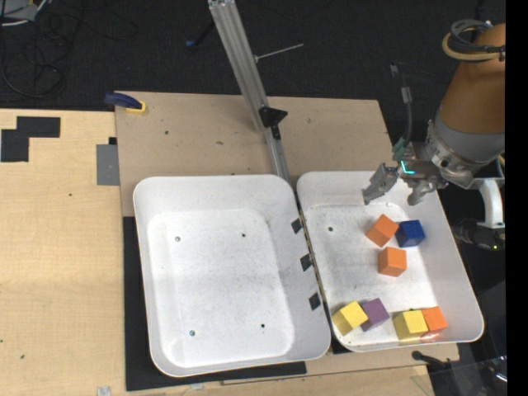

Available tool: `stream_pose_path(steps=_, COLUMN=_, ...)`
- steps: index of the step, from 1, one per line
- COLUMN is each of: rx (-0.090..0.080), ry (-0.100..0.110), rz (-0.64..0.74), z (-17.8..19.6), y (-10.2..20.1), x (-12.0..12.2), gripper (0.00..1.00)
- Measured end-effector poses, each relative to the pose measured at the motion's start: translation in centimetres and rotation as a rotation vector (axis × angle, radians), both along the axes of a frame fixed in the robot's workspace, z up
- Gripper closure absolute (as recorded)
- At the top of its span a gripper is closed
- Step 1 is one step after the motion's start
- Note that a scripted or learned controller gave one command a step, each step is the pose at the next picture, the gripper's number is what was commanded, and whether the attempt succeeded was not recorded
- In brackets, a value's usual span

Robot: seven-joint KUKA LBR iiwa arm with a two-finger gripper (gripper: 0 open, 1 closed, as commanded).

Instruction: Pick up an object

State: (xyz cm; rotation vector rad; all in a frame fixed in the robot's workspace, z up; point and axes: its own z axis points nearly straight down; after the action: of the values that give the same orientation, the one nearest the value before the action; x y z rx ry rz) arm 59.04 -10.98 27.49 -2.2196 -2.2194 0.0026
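Right bin (462,262) holds your cubes tight: gripper (400,186), fingers spread w/ nothing between, may nudge blue cube (410,233) when taking orange cube (381,230).

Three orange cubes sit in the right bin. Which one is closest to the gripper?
The orange cube touching the blue cube, just below the gripper. The other two lie farther down: one mid-bin, one at the bottom edge.

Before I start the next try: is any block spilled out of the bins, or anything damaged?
Nothing stands out. All seven blocks lie inside the right bin, among them an orange block touching a blue block. The gripper hangs open above them, holding nothing.
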Motion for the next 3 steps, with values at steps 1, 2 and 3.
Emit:
stream_pose_path(steps=1, rx=0.0, ry=0.006, rz=0.0, z=-6.0, y=-0.8, x=0.0, gripper=0.0)
stream_pose_path(steps=2, rx=0.001, ry=0.007, rz=0.0, z=-12.4, y=-0.3, x=-0.3, gripper=0.0)
stream_pose_path(steps=3, rx=0.001, ry=0.006, rz=-0.002, z=-17.9, y=-0.2, x=-0.4, gripper=0.0)
